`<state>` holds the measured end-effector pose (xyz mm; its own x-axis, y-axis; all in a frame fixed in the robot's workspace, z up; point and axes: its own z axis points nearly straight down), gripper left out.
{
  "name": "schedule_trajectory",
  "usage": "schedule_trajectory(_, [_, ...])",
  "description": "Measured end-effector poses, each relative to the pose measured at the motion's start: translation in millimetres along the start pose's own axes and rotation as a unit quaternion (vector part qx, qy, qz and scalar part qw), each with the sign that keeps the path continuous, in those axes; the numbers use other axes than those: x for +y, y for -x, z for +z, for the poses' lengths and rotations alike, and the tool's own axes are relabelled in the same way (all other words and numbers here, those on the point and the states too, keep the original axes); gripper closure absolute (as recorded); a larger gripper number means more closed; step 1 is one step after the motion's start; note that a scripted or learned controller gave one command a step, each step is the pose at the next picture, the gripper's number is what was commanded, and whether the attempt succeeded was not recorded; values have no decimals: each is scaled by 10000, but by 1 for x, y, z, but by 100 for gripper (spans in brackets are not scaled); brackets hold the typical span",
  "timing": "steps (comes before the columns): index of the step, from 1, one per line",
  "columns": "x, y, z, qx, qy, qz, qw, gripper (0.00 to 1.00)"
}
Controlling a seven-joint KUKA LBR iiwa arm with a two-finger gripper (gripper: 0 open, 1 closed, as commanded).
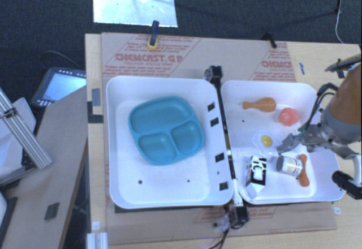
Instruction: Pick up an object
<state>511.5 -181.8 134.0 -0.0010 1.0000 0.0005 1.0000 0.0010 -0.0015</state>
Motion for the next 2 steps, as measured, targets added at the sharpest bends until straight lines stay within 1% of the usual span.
schedule_trajectory(1, [1, 1, -13, -12, 26, -1, 10000, 100])
schedule_trajectory(2, [6, -5, -58, -12, 38, -18, 10000, 100])
